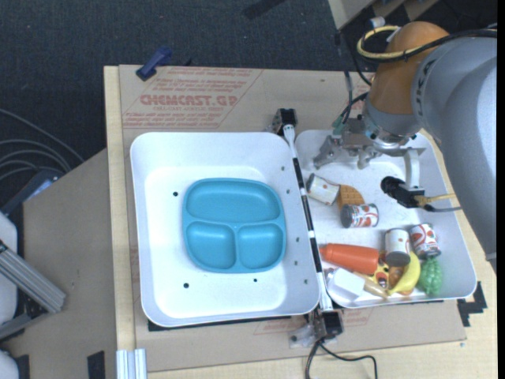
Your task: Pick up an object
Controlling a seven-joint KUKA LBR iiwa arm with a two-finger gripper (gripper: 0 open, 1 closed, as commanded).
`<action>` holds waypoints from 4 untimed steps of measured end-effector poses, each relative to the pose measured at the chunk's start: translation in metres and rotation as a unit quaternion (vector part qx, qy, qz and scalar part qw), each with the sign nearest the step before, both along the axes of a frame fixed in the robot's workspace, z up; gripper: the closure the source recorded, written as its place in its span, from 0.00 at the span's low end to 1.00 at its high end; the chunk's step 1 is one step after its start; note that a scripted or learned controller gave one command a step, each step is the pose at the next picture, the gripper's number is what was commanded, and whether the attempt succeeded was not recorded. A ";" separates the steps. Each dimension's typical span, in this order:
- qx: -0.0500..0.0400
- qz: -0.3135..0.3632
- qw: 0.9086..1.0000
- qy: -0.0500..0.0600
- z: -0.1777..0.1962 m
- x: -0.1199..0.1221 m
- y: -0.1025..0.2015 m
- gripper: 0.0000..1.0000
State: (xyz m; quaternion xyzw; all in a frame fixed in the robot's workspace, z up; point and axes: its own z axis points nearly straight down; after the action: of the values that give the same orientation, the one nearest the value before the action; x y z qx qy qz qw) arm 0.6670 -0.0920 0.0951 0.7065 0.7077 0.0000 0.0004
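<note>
Tabletop point(197, 101), brown board with red lettering, carrying two shallow white bins side by side. Left bin point(158, 164): holds one blue three-compartment plate point(234, 223), broad and centred, well apart from every wall. Right bin point(454, 243): holds the small candidates for picking, crowded toward its near half. Grey arm point(465, 117) with orange band enters from the right; its tool point(351, 150) hangs over the far end of the right bin, above bare white floor; its state cannot be told from this view.

Orange carrot-like piece point(351, 257): long, probably light, stiff plastic; best pinched across its narrow width at mid-length. Yellow banana point(406, 275): curved, touching its neighbours, with little room beside it. Two small cans, one point(360, 215) lying on its side with open floor around it, the easiest approach though apt to roll; the other point(424, 239) beside the green piece point(431, 279). The bin walls crowd the near cluster.
</note>
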 end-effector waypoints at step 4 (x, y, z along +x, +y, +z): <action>0.000 0.000 1.000 0.000 0.000 0.000 0.001 0.00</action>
State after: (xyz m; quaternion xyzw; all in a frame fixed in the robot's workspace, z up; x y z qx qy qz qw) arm 0.6669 -0.0914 0.0952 0.7068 0.7074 -0.0003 0.0000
